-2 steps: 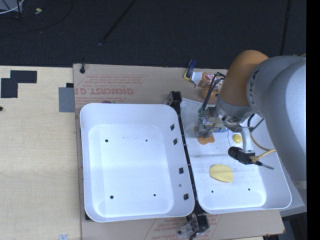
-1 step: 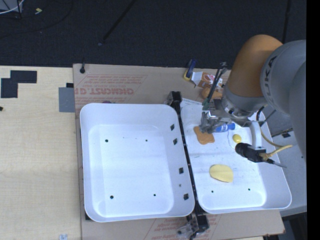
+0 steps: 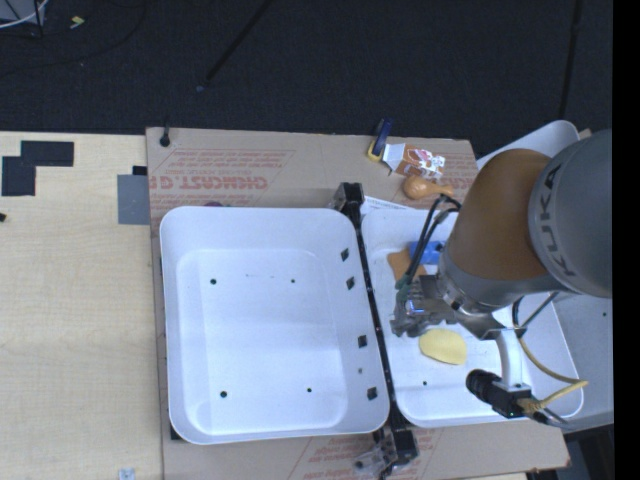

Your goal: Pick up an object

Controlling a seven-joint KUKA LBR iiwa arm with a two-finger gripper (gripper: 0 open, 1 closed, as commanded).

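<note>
Camera view — yellow object (image 3: 443,347) beside gripper (image 3: 408,320), long axis left-right

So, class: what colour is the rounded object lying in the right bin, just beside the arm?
Pale yellow object, clearest in the camera view.

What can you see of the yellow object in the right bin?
The yellow object is a pale, smooth, rounded lump, roughly oval, matte like soft plastic or foam. It lies flat on the floor of the right bin, toward its near side, just below and right of the gripper. Whether the two touch cannot be told.
</note>
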